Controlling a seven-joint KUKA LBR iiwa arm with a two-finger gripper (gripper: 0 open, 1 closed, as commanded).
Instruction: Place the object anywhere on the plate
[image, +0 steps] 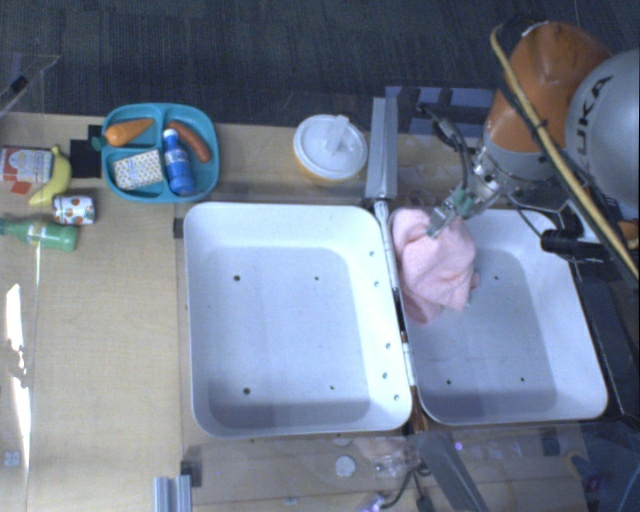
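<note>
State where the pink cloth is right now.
In the camera view the pink cloth hangs bunched over the right bin, near its upper left corner by the divide between the bins, with its top pinched in the gripper.

Arm casing (608, 110): part of a dark brand word, seemingly "KU", on the grey shell at top right.
Carton (24, 165): red and white print, too small to read.
Can (73, 209): patterned label, illegible.

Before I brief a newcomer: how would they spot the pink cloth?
Find the right-hand white bin. At its upper left, against the wall shared with the other bin, hangs a crumpled pink cloth, pinched at its top by the tool. Nothing else there is soft or pink.
</note>
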